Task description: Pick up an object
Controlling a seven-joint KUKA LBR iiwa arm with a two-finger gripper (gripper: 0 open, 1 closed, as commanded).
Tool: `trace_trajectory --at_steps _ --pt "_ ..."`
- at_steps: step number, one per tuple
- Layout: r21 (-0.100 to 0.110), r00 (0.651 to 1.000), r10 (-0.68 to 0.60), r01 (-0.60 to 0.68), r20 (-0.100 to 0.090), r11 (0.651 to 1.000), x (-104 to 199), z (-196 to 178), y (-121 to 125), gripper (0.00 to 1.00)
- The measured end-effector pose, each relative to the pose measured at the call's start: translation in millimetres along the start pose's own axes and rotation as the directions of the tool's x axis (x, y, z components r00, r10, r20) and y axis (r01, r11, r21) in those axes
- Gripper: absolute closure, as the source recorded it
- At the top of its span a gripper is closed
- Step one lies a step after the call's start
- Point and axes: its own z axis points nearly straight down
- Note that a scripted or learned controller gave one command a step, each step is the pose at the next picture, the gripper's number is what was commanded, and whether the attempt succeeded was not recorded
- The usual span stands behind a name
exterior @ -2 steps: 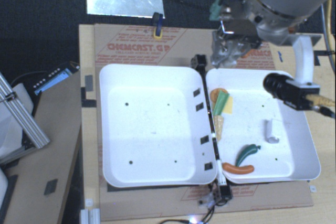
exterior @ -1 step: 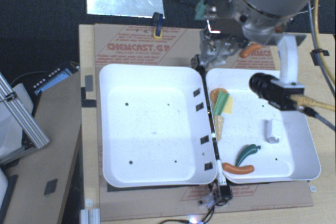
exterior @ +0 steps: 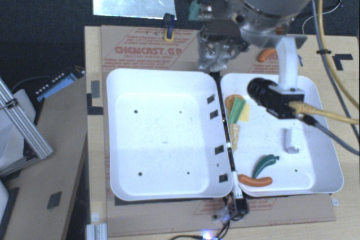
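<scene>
The right bin (exterior: 323, 174) holds several small items. An orange and yellow-green piece (exterior: 237, 107) lies by the divider, with a tan cone-shaped piece (exterior: 233, 135) just below it. A green pepper (exterior: 265, 164) and an orange sausage (exterior: 255, 180) lie near the front edge. A small white object (exterior: 292, 140) rests toward the right. My gripper (exterior: 216, 60) hangs over the far end of the divider between the bins, above and behind the items and touching none of them.
The left bin (exterior: 163, 132) stands beside the right one. A black cylindrical unit (exterior: 271, 98) with a yellow cable overhangs the right bin's far part. An orange item (exterior: 266, 55) lies on the cardboard behind the bin. The large arm body covers the upper right.
</scene>
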Motion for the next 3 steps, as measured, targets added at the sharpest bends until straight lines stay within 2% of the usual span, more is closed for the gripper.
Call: trace_trajectory --at_steps 2,3 --pt "0.0 1.0 0.0 0.0 0.0 1.0 44 0 0 1.0" --pt "-0.001 1.0 0.018 -0.018 0.003 1.0 -85 -1 0 1.0"
